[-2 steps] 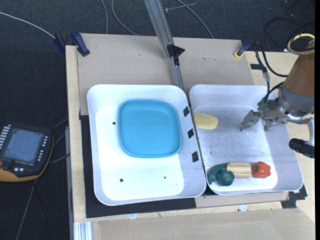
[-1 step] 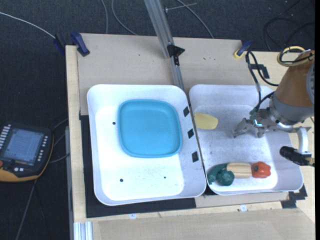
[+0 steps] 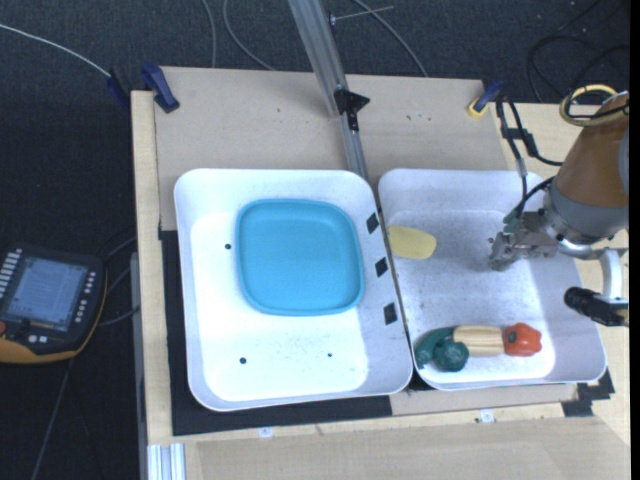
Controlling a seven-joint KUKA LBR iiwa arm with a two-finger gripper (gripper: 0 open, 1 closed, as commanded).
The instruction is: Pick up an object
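My gripper (image 3: pixel 503 254) hangs low over the right bin (image 3: pixel 470 193), near its right-hand middle, with bare bin floor beneath it. A flat yellow piece (image 3: pixel 412 242) lies to its left, by the bin's left wall. Along the front wall lie a dark green lump (image 3: pixel 442 352), a tan cylinder (image 3: pixel 479 341) and a red piece (image 3: pixel 521 340), touching in a row. None of them is at the gripper. The grey arm with its orange band (image 3: pixel 592 168) comes in from the right.
The left bin (image 3: pixel 205 298) holds a square light-blue plate (image 3: pixel 300 256). A metal pole (image 3: pixel 322 43) slants down to the gap between the bins. Cables run along the bench's back right. A pendant (image 3: pixel 45 298) lies off the bench, left.
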